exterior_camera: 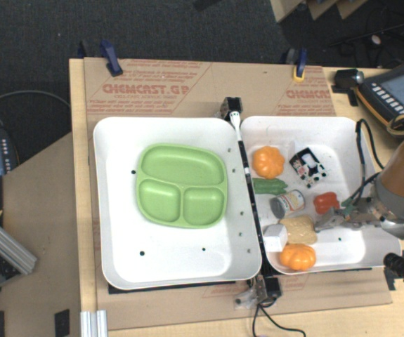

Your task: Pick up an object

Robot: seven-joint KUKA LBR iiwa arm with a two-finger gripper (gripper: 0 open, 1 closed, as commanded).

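Observation:
The right bin (342, 133) holds several small objects. Among them are an orange pumpkin-like ball (268, 161), a black and white piece (307, 166), a green pod (268, 186), a small grey can (288, 202), a red piece (325, 202), a tan slice (301, 229), a white block (275, 237) and an orange fruit (298, 257). My gripper (330, 214) reaches in low from the right. It sits just right of the tan slice and below the red piece. It is open, and nothing shows between its fingers.
The left bin (117, 209) carries a green divided plate (182, 185). A black rail (246, 181) runs between the two bins. A cable (360, 153) hangs over the right bin's right side, and a tablet-like device (391, 97) lies at the bench's far right.

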